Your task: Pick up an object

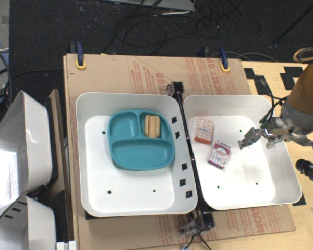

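Note:
Two small packets lie in the right bin [261, 191]. One is an orange and white box [203, 130] near the bin's left wall. The other is a purple and pink packet [219, 155] just below it. My gripper [261, 138] hangs over the right part of this bin, to the right of both packets and apart from them. It is open with nothing between its fingers. In the left bin [94, 191] sits a teal divided plate [138, 152] with a tan block [152, 126] in its upper right compartment.
A black divider [185, 150] runs between the two bins. The bins rest on a cardboard sheet [146, 72] held by clamps at the back. White containers [15, 150] stand at the far left. Cables lie on the dark floor behind.

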Tool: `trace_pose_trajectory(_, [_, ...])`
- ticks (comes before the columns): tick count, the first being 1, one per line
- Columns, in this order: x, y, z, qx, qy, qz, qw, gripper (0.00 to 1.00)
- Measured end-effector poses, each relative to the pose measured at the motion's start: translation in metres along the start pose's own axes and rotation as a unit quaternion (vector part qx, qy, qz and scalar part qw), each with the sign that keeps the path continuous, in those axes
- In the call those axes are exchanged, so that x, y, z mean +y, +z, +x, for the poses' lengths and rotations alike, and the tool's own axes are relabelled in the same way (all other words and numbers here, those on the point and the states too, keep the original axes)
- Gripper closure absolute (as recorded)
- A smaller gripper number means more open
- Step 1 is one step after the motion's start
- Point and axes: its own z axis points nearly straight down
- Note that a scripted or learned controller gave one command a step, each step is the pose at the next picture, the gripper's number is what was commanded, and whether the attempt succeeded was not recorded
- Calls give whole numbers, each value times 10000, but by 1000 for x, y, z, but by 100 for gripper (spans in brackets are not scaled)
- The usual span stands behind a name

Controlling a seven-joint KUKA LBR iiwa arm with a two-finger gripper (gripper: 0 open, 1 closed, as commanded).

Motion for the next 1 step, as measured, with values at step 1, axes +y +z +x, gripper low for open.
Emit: trace_pose_trajectory(1, [-7,62,-2,1,7,3,10000,0])
